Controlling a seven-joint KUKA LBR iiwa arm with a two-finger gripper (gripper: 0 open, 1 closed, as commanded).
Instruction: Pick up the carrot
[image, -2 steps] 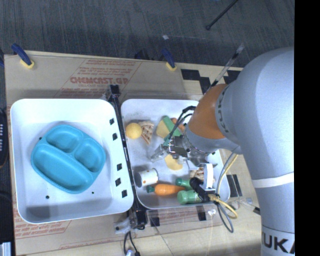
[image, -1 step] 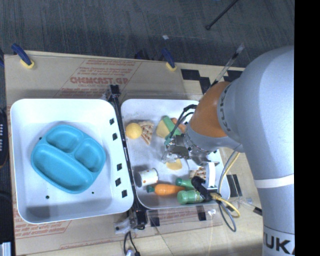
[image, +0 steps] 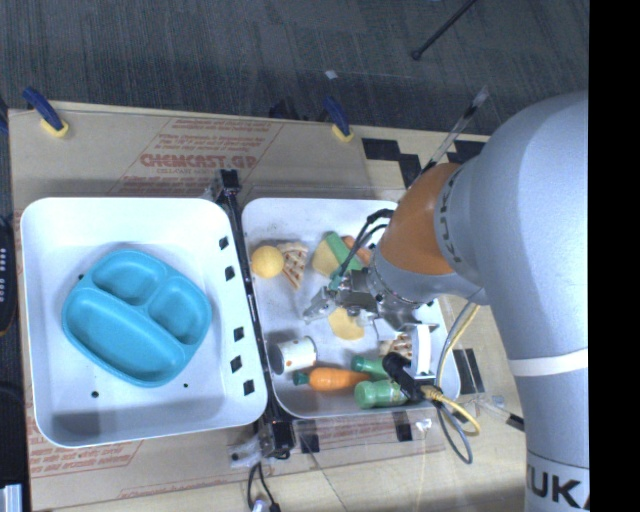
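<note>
Your tool (image: 335, 305) hangs in the right bin (image: 300, 215) above a yellow item (image: 347, 323); its grip state cannot be told. The carrot (image: 333, 379) lies apart, untouched.

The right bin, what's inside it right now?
The right bin holds a carrot, a green item, a white cup, a yellow ball and other small toys. The arm covers its far right part, so anything there is hidden.
</note>
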